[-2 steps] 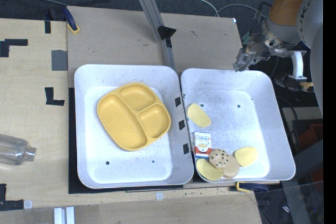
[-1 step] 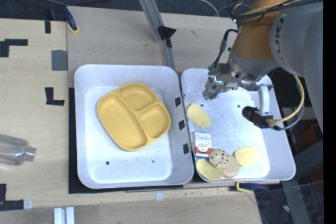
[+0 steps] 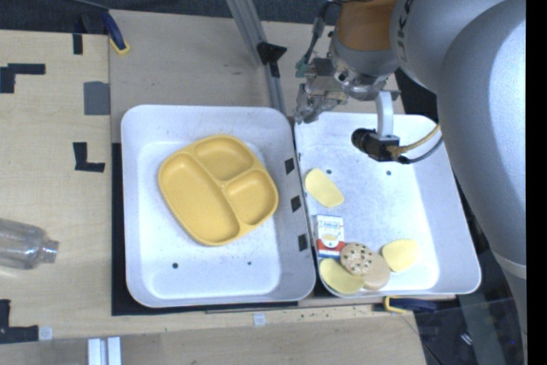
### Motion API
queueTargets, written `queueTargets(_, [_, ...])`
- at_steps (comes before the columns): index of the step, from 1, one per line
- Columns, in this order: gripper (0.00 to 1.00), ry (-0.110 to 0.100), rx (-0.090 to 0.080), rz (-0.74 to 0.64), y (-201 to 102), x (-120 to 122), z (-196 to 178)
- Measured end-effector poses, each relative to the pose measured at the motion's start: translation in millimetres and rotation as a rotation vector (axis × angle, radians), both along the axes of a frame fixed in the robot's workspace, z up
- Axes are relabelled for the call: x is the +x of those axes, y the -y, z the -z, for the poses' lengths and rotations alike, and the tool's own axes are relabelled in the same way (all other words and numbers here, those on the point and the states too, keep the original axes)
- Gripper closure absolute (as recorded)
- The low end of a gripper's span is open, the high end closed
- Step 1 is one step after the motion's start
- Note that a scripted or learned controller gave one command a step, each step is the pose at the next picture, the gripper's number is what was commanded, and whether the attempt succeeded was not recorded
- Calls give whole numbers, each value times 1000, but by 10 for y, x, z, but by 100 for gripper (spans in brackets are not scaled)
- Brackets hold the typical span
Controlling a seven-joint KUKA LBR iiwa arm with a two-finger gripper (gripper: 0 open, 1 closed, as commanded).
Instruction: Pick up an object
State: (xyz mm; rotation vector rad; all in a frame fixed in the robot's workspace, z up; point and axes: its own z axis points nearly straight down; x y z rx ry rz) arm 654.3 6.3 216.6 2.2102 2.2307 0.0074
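Clear bottle cut off by left edge. Gripper fingers too small, indistinct. Carton label illegible. Arm ran off right edge.

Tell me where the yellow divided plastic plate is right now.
The yellow divided plastic plate lies in the left white bin, near its middle, across the divider from the small food items in the right bin.

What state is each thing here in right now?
Yellow divided plate: lying flat, right side up, in the left bin.
Small carton: lying flat in the right bin.
Cookie: resting on the yellow pieces.
Clear bottle: on its side, on the bench.
Gripper: above the bins' far edge, holding nothing visible.
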Motion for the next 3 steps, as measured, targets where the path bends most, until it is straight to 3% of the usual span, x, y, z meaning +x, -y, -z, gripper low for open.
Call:
queueTargets(1, [100, 1, -2, 6, 1, 255, -502])
queueTargets(2, [100, -15, -6, 15, 711, -25, 336])
queueTargets(3, [100, -8, 0, 2, -371, -715, 285])
